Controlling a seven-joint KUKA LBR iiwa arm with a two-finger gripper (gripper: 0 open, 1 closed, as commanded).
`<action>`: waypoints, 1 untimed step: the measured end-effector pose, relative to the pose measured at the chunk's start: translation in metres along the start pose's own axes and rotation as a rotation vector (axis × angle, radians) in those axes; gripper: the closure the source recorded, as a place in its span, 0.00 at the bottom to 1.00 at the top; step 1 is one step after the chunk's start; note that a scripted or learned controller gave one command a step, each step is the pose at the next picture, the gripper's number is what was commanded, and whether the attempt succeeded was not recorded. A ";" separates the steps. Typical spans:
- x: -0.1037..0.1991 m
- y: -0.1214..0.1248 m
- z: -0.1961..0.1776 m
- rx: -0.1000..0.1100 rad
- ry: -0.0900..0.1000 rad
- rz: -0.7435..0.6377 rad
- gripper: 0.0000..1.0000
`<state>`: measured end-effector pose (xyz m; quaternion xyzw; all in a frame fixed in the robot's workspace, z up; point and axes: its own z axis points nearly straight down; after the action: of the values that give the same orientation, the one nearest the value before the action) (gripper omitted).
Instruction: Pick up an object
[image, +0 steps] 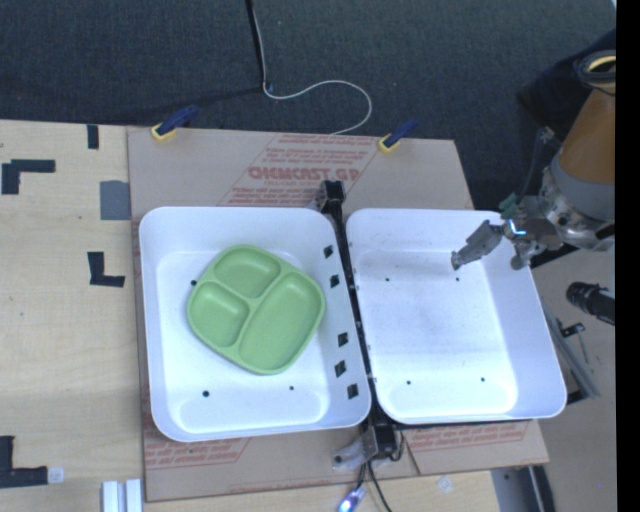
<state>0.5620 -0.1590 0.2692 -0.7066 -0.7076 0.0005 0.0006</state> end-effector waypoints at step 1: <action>0.037 -0.012 -0.252 -0.020 -0.004 -0.003 0.00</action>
<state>0.5505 -0.1220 0.5213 -0.7054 -0.7088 -0.0053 -0.0080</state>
